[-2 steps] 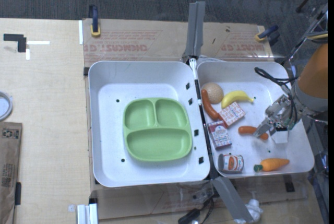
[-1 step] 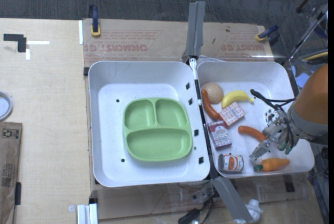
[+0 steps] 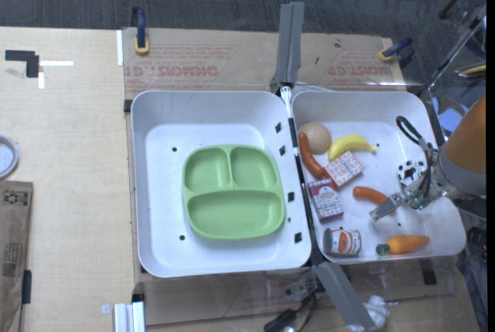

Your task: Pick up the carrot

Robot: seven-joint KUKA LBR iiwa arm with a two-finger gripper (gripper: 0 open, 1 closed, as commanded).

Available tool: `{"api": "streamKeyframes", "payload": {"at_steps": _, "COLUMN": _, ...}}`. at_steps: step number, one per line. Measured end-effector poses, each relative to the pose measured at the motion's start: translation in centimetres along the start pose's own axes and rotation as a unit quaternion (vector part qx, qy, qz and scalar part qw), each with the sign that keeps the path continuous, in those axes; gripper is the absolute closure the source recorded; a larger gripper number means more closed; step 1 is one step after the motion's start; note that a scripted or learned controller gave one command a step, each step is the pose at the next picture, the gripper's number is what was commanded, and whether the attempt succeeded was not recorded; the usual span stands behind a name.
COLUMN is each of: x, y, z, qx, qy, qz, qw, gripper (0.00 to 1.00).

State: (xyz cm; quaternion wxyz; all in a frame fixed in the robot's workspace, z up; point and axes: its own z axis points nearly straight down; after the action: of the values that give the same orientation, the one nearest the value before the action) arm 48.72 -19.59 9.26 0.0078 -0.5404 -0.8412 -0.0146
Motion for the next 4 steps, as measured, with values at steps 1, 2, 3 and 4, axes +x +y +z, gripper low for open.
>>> {"api": "streamKeyframes", "payload": {"at_steps": 1, "x": 5.2, "y": 3.1, "z": 0.3, "qx": 0.009, "qy": -0.014, "qz": 0.009, "qw": 0.9998, "gripper": 0.0}}
{"api": "streamKeyframes", "payload": {"at_steps": 2, "x": 1.5, "y": 7.7, "z": -11.2, "qx": 0.008, "qy": -0.016, "qz": 0.043, "qw": 0.9989, "gripper": 0.0}}
{"api": "streamKeyframes", "payload": {"at_steps": 3, "x": -0.2, "y": 1.3, "z": -7.7, "qx": 0.01, "qy": -0.013, "qz": -0.074, "qw": 0.9971, "gripper": 0.0}}
{"api": "streamKeyframes", "payload": {"at_steps": 4, "x": 4.2, "y": 0.9, "z": -1.2, "qx": 0.01, "qy": -0.013, "qz": -0.139, "qw": 0.9901, "gripper": 0.0}}
